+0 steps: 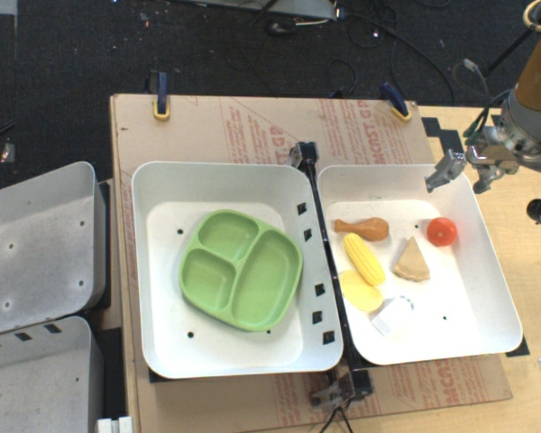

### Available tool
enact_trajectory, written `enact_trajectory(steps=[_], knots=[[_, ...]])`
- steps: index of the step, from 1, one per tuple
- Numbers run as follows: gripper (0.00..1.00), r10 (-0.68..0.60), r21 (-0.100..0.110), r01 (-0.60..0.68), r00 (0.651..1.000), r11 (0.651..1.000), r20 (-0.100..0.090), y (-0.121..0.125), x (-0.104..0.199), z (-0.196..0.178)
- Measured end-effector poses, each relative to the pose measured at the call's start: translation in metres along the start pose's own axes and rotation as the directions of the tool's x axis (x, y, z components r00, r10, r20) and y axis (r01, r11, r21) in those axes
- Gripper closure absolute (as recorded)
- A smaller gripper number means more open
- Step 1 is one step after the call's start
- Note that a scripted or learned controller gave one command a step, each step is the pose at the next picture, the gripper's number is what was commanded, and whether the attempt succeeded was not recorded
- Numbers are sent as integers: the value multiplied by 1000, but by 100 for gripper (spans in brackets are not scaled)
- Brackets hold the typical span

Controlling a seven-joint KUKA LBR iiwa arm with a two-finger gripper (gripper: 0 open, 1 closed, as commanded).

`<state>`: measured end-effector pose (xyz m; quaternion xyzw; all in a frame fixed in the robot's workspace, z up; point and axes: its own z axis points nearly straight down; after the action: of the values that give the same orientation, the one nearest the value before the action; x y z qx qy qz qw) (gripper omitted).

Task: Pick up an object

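The spread, empty hand (461, 171) is hovering at the right bin's (500, 307) far edge, near a glossy round red tomato (442, 231).

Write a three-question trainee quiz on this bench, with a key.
1. True or false: the green divided plate lies in the same bin as the tomato.
2. Which item lies nearest the claw? A) corn cob B) tomato C) chicken drumstick
3. Fill in: the claw hovers over the far edge of the ____ bin, holding nothing.

Key: 1 false; 2 B; 3 right.
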<state>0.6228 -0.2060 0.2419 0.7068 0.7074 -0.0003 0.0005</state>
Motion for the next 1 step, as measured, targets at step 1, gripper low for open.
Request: enact_trajectory(steps=[1], knots=[[0,0,1,0,1000,1000,0,2,2,42]])
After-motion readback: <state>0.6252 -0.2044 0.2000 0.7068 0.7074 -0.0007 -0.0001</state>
